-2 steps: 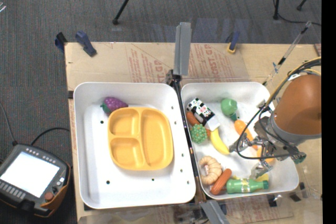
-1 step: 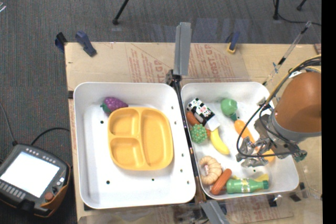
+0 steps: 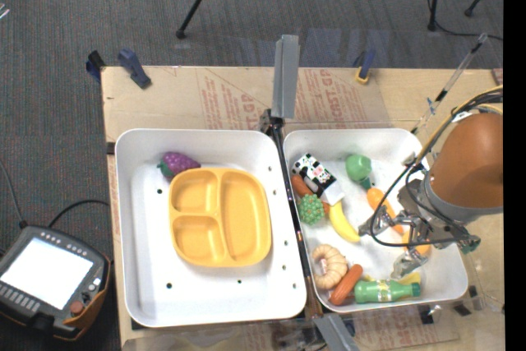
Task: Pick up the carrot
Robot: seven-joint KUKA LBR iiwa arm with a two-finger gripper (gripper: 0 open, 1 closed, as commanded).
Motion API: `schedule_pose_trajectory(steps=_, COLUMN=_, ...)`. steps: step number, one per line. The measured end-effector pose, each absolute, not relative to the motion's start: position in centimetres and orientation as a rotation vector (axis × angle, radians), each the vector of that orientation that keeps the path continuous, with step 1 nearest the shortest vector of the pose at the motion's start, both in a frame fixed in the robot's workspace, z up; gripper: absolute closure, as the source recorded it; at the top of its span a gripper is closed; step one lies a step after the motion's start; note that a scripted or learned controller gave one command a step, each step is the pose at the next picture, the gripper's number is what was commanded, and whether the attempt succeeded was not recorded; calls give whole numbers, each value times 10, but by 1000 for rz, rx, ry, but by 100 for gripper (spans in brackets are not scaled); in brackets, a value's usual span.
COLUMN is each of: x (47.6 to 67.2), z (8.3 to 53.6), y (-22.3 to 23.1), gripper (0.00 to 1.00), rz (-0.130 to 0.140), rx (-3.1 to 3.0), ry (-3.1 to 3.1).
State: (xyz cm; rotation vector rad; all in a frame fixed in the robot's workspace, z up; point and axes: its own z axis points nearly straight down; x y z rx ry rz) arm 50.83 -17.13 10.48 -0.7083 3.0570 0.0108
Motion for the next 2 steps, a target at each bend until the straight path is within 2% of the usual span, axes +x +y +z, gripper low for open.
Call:
schedule_pose_trajectory(steps=1, x=531, z=86, y=-152, gripper=0, rz=5, rx=-846, ry=3023)
schedule_pose_trajectory(steps=2, x=532, z=97, y=-149, gripper=100, rz=5, rx=-852, ry=3017)
